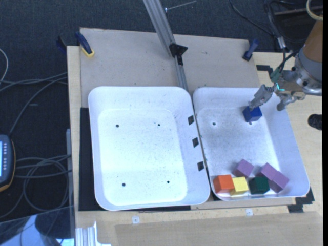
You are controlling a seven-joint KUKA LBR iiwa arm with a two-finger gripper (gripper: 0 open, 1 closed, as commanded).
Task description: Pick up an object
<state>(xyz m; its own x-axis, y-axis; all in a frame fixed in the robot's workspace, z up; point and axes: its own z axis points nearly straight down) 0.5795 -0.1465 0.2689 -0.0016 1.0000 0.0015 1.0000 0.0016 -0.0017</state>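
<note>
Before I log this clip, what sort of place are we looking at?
Most likely a robotics lab bench set up for pick-up trials: two shallow white bins side by side on a clamped board, loose cables on dark carpet, and a claw over small colored blocks.

The arm is cut off by the right edge of the frame, its tool is too blurry to tell if it grips the blue block at one finger, and the green block at the lower right sits partly behind the purple block.
</note>
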